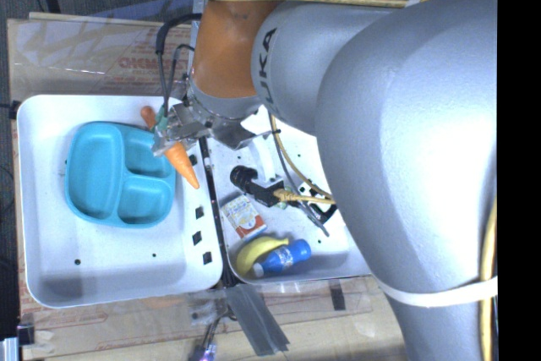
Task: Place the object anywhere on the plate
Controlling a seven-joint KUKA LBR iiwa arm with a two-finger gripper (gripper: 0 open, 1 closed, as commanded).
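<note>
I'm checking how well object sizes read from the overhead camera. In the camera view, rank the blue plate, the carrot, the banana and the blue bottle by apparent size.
1. Blue plate, clearly largest.
2. Banana, partly hidden by the bottle, and carrot, partly hidden by the gripper: too close to rank.
3. Blue bottle, slightly smaller, though only narrowly.

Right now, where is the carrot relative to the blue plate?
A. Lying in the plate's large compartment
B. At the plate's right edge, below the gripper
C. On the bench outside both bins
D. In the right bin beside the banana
B: the carrot shows at the right edge of the blue plate, just below the gripper, in the left bin, not inside any of the plate's compartments.
</note>
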